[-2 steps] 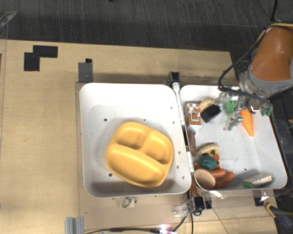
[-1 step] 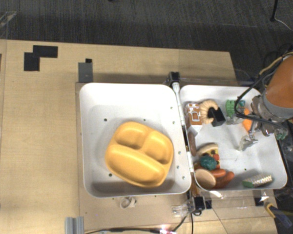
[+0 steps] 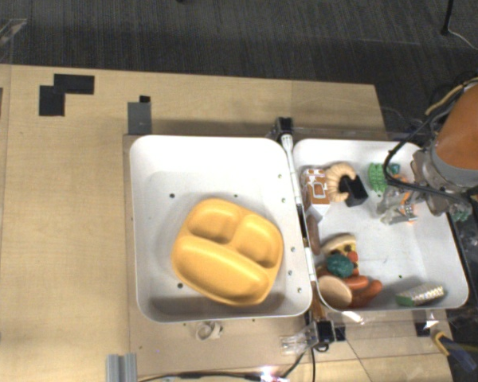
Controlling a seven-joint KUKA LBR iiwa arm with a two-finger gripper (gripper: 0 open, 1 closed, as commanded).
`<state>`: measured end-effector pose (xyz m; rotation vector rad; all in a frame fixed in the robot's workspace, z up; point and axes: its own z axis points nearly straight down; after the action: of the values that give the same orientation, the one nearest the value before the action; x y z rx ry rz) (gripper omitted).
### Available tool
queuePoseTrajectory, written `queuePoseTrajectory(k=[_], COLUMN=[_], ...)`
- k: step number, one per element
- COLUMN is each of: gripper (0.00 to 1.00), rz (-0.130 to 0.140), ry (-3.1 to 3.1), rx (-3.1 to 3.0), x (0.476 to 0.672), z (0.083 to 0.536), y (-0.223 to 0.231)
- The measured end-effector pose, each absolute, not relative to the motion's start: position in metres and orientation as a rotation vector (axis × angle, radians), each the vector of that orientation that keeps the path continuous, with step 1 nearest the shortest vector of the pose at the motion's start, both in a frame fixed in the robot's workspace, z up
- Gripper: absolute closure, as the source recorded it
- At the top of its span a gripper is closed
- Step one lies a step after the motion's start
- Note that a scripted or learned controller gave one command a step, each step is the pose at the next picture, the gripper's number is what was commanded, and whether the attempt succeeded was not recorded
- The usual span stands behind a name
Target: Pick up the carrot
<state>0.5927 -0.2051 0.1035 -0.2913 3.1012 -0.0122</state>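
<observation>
Right bin (image 3: 442, 249) front-left corner: carrot (image 3: 365, 290) orange-red, tapered, lying flat among toys; gripper (image 3: 398, 209) apart, finger state unclear.

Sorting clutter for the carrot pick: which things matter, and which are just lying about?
For the job: carrot, seemingly the orange piece; pincer; right bin.
Lying about: big yellow toy; left bin; green toy; brown box.

carrot (image 3: 370, 287) | orange-red, lying flat | right bin, near-left corner, among clustered toys
</observation>
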Motion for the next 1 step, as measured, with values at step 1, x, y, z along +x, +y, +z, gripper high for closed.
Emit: queuePoseTrajectory(k=[1], gripper=[0.00], rz=[-0.012], ry=[3.102], rx=[-0.292], x=[0.5925], z=[0.1031], y=[-0.2048])
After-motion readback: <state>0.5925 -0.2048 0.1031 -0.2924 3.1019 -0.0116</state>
